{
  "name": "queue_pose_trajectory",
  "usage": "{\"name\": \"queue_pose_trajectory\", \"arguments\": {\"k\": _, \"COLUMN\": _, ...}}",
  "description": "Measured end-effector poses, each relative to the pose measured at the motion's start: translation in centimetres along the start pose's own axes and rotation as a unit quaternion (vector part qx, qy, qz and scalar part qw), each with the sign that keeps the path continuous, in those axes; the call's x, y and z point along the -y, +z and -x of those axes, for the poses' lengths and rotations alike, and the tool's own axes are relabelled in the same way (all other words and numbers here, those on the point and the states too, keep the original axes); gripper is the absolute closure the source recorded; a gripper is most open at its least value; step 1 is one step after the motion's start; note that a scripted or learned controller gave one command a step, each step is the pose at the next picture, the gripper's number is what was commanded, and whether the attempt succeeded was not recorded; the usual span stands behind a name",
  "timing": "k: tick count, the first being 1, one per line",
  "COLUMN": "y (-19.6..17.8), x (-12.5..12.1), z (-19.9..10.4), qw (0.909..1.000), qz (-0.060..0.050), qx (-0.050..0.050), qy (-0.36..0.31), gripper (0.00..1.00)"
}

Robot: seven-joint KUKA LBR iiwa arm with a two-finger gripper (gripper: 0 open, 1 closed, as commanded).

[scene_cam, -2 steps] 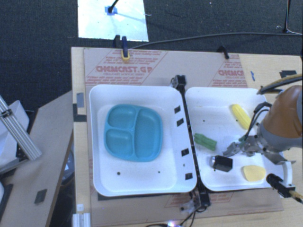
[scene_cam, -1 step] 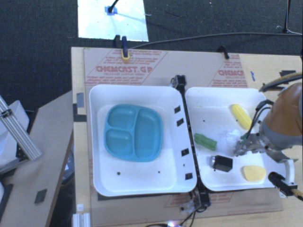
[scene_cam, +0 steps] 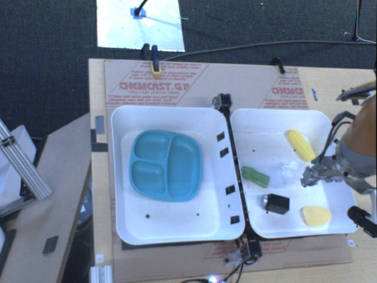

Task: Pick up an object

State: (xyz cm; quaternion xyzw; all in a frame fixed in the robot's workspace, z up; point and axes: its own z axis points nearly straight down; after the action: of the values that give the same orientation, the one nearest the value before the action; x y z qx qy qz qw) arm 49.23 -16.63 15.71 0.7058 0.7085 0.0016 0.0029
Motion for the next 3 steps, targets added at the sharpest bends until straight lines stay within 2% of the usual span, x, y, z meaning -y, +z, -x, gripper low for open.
{"name": "queue_pose_trajectory", "arguments": {"k": 2, "y": -9.4, "x": -1.1, "z": -0.7, "qw": 1.0, "qz": 0.0, "qx": 0.0, "qy": -0.001, "gripper": 1.0}}
{"name": "queue_pose_trajectory", "arguments": {"k": 3, "y": -8.1, "x": -2.6, "z": -5.3, "qw": 1.0, "qz": -0.002, "qx": -0.001, "qy": -0.002, "gripper": 1.0}}
